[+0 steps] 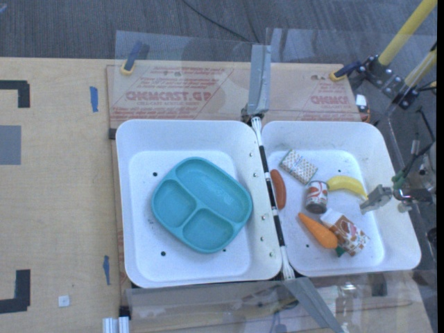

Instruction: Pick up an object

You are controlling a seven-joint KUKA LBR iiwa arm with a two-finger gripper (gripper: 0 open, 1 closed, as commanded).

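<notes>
The right bin [395, 252] holds several small objects. A brown sausage [278, 188] lies by its left wall, and a patterned box [299, 166] lies toward the back. A small can [316, 196] stands near the middle with a yellow banana [347, 184] just to its right. An orange carrot [318, 231] and a red carton [349, 234] lie toward the front. My gripper [379, 198] reaches in low at the bin's right side, just right of the banana's tip and above the carton. It holds nothing that I can see.
The left bin [132, 186] carries a teal divided plate [201, 204]. A raised divider [267, 200] separates the two bins. Yellow poles and clamps [388, 68] stand at the back right, and cables hang along the right side.
</notes>
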